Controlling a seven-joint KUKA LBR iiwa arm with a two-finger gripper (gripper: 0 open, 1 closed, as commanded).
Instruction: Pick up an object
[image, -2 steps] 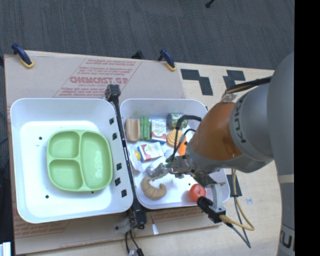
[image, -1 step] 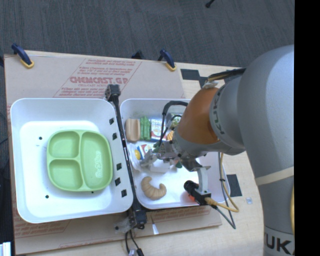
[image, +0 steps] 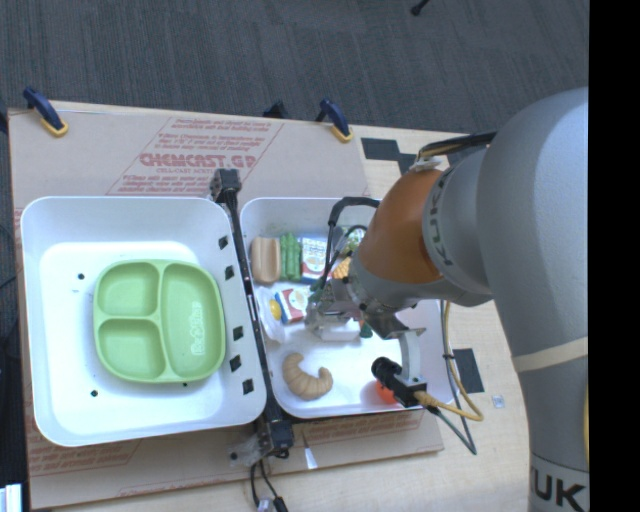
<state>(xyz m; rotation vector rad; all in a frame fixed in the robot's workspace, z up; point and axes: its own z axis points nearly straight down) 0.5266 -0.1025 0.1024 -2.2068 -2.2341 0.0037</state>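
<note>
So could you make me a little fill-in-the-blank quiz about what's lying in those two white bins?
1. The green plate in the left bin is split into ____ compartments.
2. The croissant lies in the ____ bin.
3. The band above the arm's wrist is coloured ____.
4. The tool hangs over the ____ bin.

Missing words: three; right; orange; right

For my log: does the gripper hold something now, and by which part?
Cannot be told: the gripper is low in the right bin, fingers hidden.
</note>
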